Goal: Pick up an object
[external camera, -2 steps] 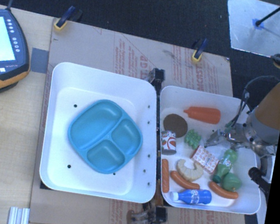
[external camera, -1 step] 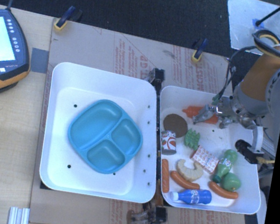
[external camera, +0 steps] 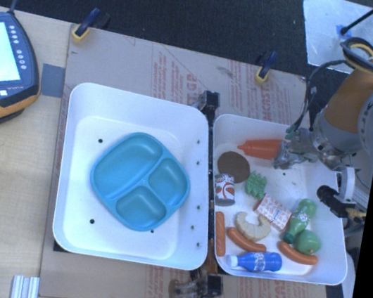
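Below my gripper (external camera: 286, 160), in the upper part of the right bin (external camera: 336, 274), an orange carrot (external camera: 259, 148) lies on its side. A brown disc (external camera: 233, 165) sits left of centre, a green lump (external camera: 256, 185) just right of it. A blue-capped bottle (external camera: 256, 263) lies along the lower edge, sausages (external camera: 248, 242) above it.

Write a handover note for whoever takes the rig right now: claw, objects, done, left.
Claw: low over the far part of the right bin, right beside the carrot; nothing seen held.
Right bin: carrot, brown disc, can, green block, checkered box, green bottle, hot dogs, blue bottle.
Left bin: blue tray.
Done: approach only; no pick visible.
Left: grasp and lift an object, likely the carrot.
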